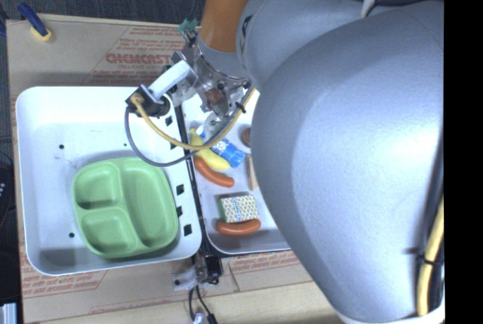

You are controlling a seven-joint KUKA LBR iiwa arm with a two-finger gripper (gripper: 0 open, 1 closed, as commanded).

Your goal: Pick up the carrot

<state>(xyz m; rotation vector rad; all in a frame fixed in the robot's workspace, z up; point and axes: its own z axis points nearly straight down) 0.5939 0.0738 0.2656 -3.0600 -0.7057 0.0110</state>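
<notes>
- Green, three-compartment tray lies in your left bin, towards its near right corner.
- Your hand hangs over the far end of the right bin, just past the wall between the bins; you cannot tell how far it is open or whether it grips anything.
- The carrot lies in the right bin, just below the hand, beside a yellow piece and a blue packet.
- Nearer you sit a patterned block and a sausage.

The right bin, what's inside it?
The right bin holds two orange sausage-like pieces, either perhaps the carrot, a yellow piece, a blue packet and a patterned block. The arm covers the rest of it.
</notes>
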